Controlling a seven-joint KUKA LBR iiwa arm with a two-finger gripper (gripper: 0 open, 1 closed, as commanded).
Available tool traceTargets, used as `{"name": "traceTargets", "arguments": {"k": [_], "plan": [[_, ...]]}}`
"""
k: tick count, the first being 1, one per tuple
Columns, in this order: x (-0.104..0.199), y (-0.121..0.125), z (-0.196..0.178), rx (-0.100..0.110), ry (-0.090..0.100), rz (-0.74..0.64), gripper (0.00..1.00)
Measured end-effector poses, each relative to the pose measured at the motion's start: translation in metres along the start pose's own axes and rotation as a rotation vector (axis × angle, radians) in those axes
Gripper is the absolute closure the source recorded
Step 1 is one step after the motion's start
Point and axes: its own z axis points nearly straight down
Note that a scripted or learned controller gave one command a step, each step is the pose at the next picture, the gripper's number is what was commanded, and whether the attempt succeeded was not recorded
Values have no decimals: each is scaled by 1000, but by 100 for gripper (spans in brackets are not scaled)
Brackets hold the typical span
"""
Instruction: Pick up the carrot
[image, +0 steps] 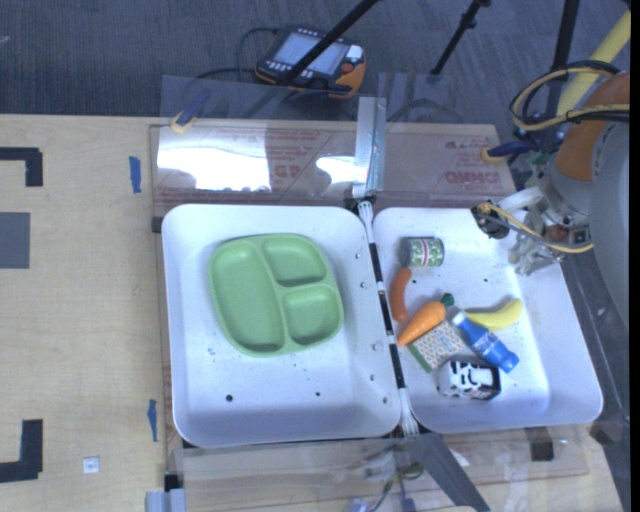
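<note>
Bins first: left bin (190, 330) is holding a green divided plate (277, 293), right bin (565, 375) is holding everything else. Carrot (423, 321) is lying near the right bin's middle, touching a patterned card (441, 347), beside a blue bottle (482, 341) and banana (497, 314). Gripper (528, 255) is hovering over that bin's upper right corner; can't tell how it's set.

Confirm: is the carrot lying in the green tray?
No. The carrot lies in the right bin among other items, while the green tray sits in the left bin.
</note>
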Motion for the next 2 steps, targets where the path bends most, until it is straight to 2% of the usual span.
{"name": "traceTargets", "arguments": {"k": [1,2], "plan": [[-65,2,-77,3,-2,-27,100],[-178,-21,-137,3,-2,-48,100]]}}
